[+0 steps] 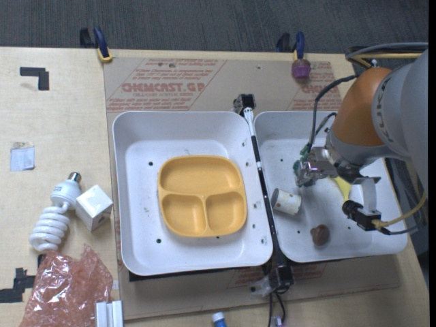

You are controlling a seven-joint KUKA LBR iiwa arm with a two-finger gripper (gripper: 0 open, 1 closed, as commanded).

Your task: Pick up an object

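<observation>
Here the gripper (pixel 304 176), finger state unclear, hangs just above-right of the white cylinder (pixel 286 201).

Single fixed camera, mounted above worktop (pixel 61 121), looking down at slight slant. Medium distance: both white bins in full view, left bin (pixel 129 182) centre frame, right bin (pixel 286 125) right of centre. Dark floor strip along top edge. Arm (pixel 381 114) enters from right edge. No second view.
</observation>
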